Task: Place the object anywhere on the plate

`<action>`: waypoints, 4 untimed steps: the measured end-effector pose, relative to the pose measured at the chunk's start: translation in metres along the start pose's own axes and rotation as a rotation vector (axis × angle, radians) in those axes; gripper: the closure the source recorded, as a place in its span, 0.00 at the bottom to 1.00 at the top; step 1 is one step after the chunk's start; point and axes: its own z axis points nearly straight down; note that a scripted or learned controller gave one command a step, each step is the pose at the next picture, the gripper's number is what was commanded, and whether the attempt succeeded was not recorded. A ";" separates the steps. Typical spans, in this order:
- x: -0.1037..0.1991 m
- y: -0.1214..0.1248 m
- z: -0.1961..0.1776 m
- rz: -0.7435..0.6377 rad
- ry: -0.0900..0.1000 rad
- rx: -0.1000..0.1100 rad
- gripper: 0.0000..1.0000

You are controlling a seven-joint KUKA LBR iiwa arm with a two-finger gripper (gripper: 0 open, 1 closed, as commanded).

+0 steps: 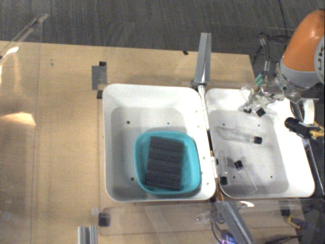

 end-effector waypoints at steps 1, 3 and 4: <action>0.068 -0.025 0.010 0.026 0.002 0.004 1.00; 0.132 -0.137 -0.244 -0.160 0.000 -0.007 1.00; 0.175 -0.137 -0.187 -0.148 0.002 0.000 1.00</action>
